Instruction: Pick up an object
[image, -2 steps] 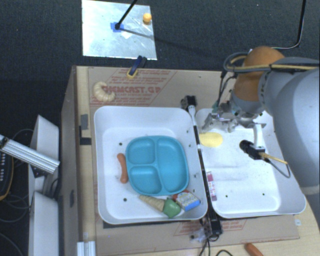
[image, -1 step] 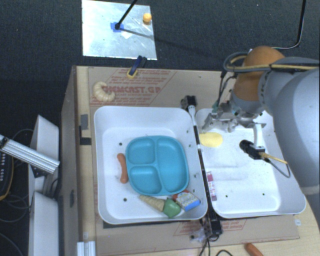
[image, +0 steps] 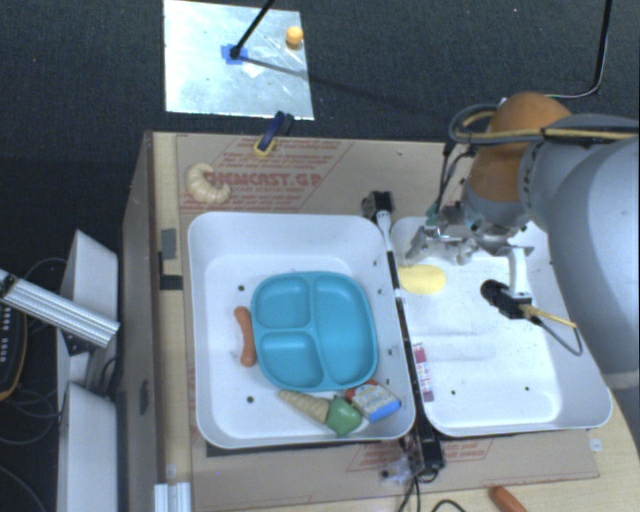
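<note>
The gripper (image: 438, 250) hung low over the far corner of the right bin (image: 500, 380). Its fingers seemed to stand apart with nothing between them, though the slant of the view left that less than certain. Just beside the fingers, on the side toward the camera and touching neither, lay a soft-looking yellow lump (image: 422, 279). It sat on the bin floor close to the divider, the one loose thing in that bin and the likeliest target. The step in hand was judged to be the approach, with no grasp made yet. The next move would call for shifting the fingers over the lump, lowering them astride it and closing, while keeping clear of the bin wall nearby. Across the divider from the fingers, the left bin (image: 225, 270) held a blue divided plate (image: 315, 330). An orange sausage shape (image: 245, 335) lay beyond the plate. A beige cone (image: 305, 403), a green piece (image: 343, 417) and a small blue packet (image: 377, 402) crowded the corner nearest the camera. Farthest from the fingers, a cream curled thing (image: 207, 182) rested on the surface (image: 330, 175) outside the bins.
</note>
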